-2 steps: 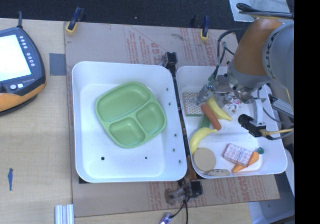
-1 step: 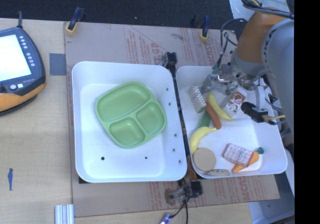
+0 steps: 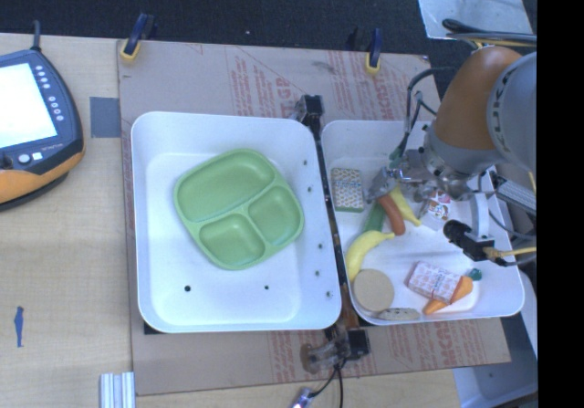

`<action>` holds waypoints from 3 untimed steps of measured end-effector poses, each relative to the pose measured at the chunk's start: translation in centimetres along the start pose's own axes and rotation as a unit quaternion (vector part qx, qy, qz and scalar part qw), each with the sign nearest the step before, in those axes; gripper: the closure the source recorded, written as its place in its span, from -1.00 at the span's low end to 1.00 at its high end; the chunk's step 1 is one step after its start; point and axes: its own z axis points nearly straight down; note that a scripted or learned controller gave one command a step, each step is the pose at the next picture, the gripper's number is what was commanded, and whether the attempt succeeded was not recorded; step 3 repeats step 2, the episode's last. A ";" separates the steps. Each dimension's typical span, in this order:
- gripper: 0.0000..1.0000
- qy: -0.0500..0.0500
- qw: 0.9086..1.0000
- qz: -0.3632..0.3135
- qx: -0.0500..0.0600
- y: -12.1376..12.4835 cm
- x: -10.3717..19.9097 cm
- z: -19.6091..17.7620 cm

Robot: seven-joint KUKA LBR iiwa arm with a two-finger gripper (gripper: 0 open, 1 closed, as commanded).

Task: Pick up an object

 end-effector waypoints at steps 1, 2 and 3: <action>1.00 -0.001 1.000 -0.002 0.001 0.0 -0.1 -1.0; 1.00 0.001 1.000 0.000 -0.001 -0.2 6.9 -10.1; 1.00 0.001 1.000 0.000 -0.001 -0.2 6.9 -10.1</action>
